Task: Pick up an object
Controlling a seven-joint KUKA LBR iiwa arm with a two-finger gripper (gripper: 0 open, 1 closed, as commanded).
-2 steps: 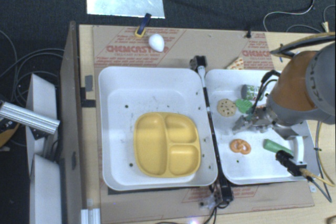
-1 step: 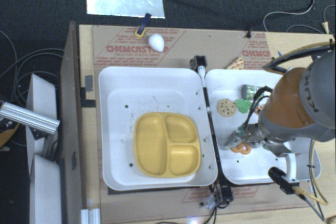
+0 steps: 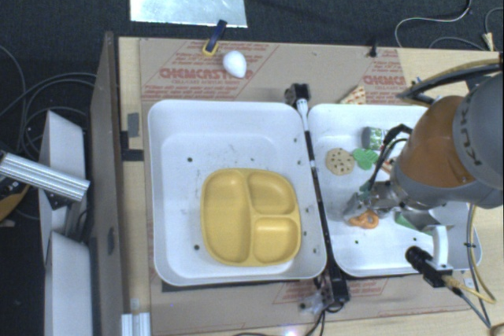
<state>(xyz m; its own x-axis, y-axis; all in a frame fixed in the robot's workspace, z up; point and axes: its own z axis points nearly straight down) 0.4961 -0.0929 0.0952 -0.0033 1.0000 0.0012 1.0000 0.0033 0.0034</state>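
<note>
In the right bin [image 3: 346,260] lie a round tan cookie [image 3: 339,161], a green toy [image 3: 365,158], a small grey-green can [image 3: 372,137] and an orange pretzel-like piece [image 3: 364,220]. My gripper [image 3: 362,206] reaches down from the grey and orange arm [image 3: 441,153] and hangs right over the orange piece, at its upper edge. The arm hides much of the bin's right half.
The left bin [image 3: 181,138] holds a yellow divided plate [image 3: 252,216]. A white egg [image 3: 235,63] and a small yellow-blue item [image 3: 213,39] lie on the cardboard behind the bins. A black divider [image 3: 311,169] runs between the bins. Cables trail at left and top right.
</note>
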